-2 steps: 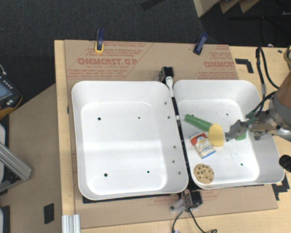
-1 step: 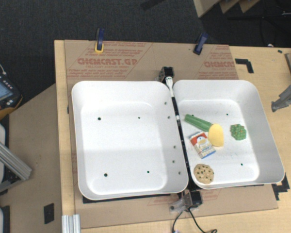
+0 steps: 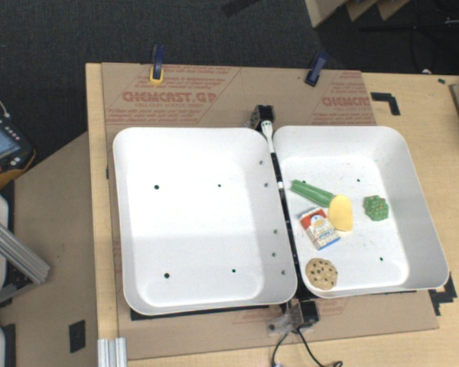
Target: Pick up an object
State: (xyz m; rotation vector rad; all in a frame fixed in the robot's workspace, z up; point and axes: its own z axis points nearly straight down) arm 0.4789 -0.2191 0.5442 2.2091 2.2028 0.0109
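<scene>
Several small objects lie in the right bin point(image 3: 413, 205). A green stick-shaped piece point(image 3: 311, 192) lies at a slant near the bin's left wall. Just below it, a yellow lemon-like piece point(image 3: 340, 212) rests against a small red and white box point(image 3: 319, 228). A green broccoli-like lump point(image 3: 376, 208) sits to the right of the yellow piece. A round brown cookie point(image 3: 321, 273) lies near the bin's front edge.
The left bin point(image 3: 191, 220) sits beside the right one on a brown cardboard sheet point(image 3: 214, 90), held by two blue clamps at the back. A black divider strip point(image 3: 279, 197) runs between the bins. A monitor corner point(image 3: 0, 140) shows at far left.
</scene>
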